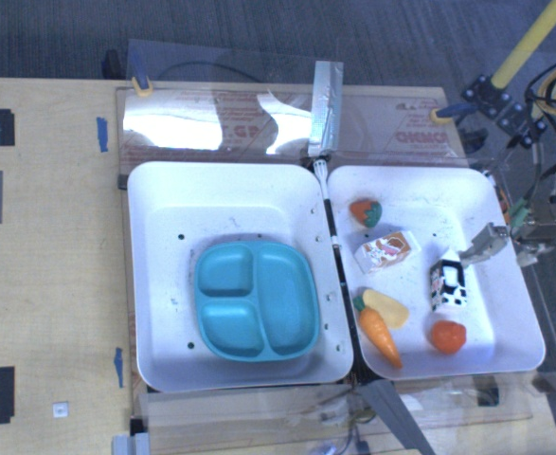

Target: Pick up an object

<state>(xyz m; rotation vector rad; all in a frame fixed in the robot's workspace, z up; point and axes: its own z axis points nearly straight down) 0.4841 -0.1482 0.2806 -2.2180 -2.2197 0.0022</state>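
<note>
Nothing's lifted yet: your gripper (491, 240) sits at the right bin's (405, 183) edge, jaw state I can't tell, beside the cow carton (447, 285) lying in there.

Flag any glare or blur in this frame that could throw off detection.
Camera view: strong glare on the clear panel behind the left bin; gripper soft, blending into the right bin; toy carrot and blue tray reasonably sharp.

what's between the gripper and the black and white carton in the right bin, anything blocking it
Nothing visible. The gripper sits just above and right of the black and white carton, almost touching it. The tomato lies on the carton's far side, out of the way.
</note>
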